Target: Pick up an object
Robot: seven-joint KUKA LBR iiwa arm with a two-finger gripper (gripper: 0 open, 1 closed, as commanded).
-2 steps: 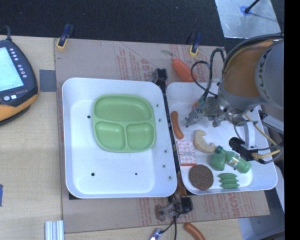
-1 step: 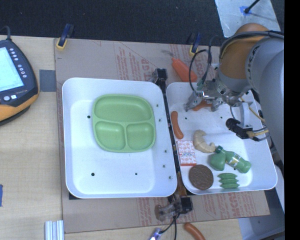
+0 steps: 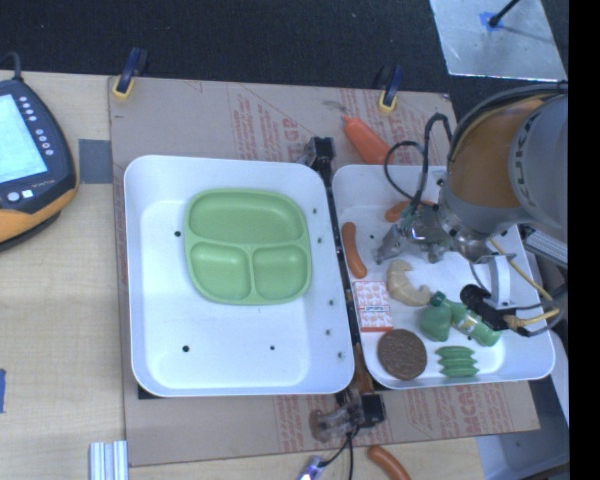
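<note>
— Orange carrot piece [image 3: 388, 460] lies at the near edge of the worktop [image 3: 50, 308], below both bins. What sits at the left?

— My teach pendant [image 3: 15, 163]. Then the left bin [image 3: 150, 268] with a green divided plate [image 3: 248, 245].

— And the right bin [image 3: 525, 368]?

— A sausage [image 3: 353, 249], a red-and-white packet [image 3: 372, 305], a brown cookie [image 3: 402, 353], a pale banana piece [image 3: 408, 283], green toys [image 3: 450, 323]. My end effector [image 3: 420, 240] hangs over its upper part, nothing visibly between the fingers; whether it is released or clenched I cannot tell.
</note>
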